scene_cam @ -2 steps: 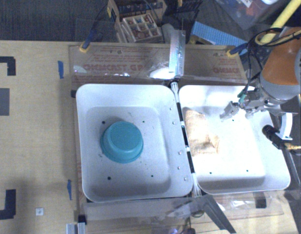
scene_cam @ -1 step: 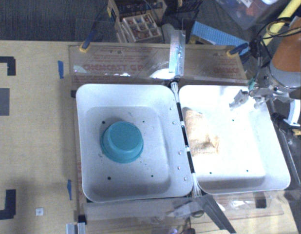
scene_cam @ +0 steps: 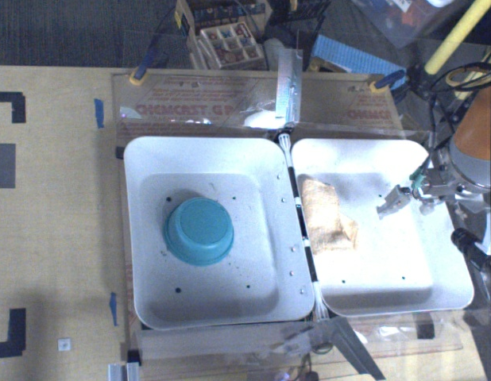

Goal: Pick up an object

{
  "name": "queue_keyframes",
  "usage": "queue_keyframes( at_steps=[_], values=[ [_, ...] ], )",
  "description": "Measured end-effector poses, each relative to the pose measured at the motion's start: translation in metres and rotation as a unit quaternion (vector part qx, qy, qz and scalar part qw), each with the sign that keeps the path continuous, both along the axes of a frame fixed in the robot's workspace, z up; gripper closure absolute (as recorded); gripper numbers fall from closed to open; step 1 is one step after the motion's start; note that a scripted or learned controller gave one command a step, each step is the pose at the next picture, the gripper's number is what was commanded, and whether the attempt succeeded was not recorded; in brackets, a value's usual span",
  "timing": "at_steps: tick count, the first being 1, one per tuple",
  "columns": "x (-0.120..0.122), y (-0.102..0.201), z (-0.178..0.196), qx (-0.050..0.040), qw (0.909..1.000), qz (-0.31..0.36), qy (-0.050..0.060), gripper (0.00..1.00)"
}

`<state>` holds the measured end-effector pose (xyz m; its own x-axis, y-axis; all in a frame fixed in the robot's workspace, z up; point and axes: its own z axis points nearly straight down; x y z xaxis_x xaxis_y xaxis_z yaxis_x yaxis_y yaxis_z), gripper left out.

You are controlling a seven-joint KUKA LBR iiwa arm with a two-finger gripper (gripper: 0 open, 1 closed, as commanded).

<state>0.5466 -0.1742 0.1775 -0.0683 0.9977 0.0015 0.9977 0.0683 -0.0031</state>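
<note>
- Two-finger gripper (scene_cam: 394, 200) hangs over the right part of the right-hand shallow white bin (scene_cam: 448, 288), reaching in from the right edge of the view on the grey arm (scene_cam: 466, 182) with its orange band (scene_cam: 476, 129) just above the wrist.
- Metal fingertips (scene_cam: 386, 206) point left and a little downward; whether they stand apart or together cannot be told at this size and angle. Nothing shows between them.
- Nearest object: a tan, crumpled cloth-like bundle (scene_cam: 325, 215), lying along the left side of the same bin, close against the wall shared with the other bin. Bare white bin floor lies between the gripper tip and the bundle; they are apart, not touching.
- Left-hand shallow white bin (scene_cam: 142, 173) sits flush beside the right one. In it, a round teal plastic bowl (scene_cam: 199, 229) rests upside down, left of the bin's middle, well apart from the gripper.
- Both bins stand on a pale wooden bench (scene_cam: 47, 236) marked with black tape corners (scene_cam: 13, 105) and small blue tape strips (scene_cam: 98, 113).
- Behind the bins, a clear sheet with red lettering (scene_cam: 190, 109) lies flat along the far edge.
</note>
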Motion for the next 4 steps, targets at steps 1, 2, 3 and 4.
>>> queue_keyframes(
  at_steps=[1, 2, 3, 4],
  values=[
    [0.031, 0.077, -0.066, -0.0002, 0.9998, -0.018, 0.001, 0.0],
    [0.028, 0.075, -0.085, 0.0005, 1.0, 0.004, -0.008, 0.0],
    [0.03, 0.075, -0.075, 0.0018, 0.9999, 0.003, -0.01, 1.0],
    [0.084, 0.108, 0.005, -0.0011, 0.9995, 0.032, -0.001, 1.0]
  ],
)
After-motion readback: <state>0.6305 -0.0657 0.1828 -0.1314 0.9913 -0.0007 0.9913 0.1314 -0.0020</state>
